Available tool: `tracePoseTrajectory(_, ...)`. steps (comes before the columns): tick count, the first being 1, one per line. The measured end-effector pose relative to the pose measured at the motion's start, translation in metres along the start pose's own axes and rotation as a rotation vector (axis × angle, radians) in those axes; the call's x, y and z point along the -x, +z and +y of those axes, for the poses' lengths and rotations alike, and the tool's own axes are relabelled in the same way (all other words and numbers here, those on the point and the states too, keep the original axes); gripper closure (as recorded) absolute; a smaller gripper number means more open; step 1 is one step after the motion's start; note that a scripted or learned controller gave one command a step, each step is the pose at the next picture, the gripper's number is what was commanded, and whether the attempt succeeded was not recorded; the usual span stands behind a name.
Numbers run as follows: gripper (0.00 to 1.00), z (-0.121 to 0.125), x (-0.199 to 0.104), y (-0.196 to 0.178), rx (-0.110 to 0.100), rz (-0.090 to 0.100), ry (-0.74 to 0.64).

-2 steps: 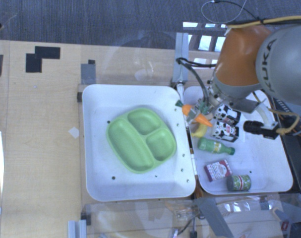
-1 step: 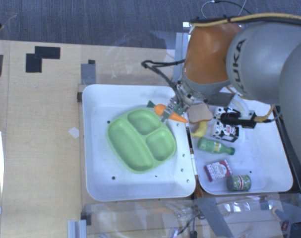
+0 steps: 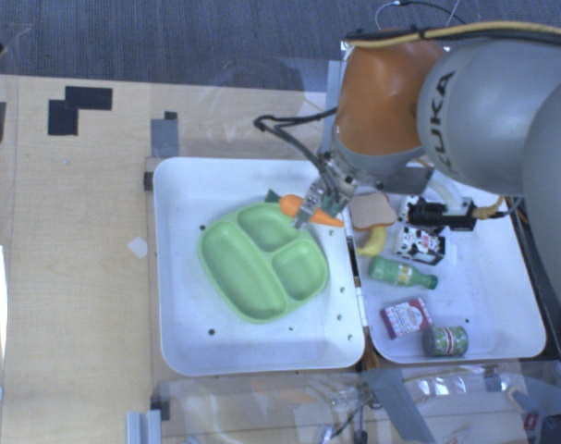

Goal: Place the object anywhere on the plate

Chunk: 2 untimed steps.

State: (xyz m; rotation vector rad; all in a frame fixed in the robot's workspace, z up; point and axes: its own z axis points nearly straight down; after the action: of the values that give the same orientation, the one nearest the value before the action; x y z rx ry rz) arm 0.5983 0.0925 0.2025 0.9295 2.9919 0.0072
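In the camera view, the arm is reaching in from the right and its end effector [image 3: 310,209] is hanging over the far right rim of the green plate [image 3: 262,265], which is lying in the left bin [image 3: 183,340]. An orange carrot [image 3: 303,210] is sitting at the fingertips, apparently pinched between them, just over the plate's edge. Judging by this, the carry is ending and the placing step is in hand. Next, the arm is likely needing a small shift left and nearer, over a compartment, before letting go. A green bottle [image 3: 402,273] is lying in the right bin [image 3: 502,326].
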Motion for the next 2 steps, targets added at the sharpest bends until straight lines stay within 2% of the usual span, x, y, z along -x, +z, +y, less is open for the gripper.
tracePoseTrajectory(1, 0.0, 0.0, 0.0, 0.0, 0.0, 0.0, 0.0)
tracePoseTrajectory(2, 1.0, 0.002, 0.002, -0.012, 0.008, -0.006, 0.001)
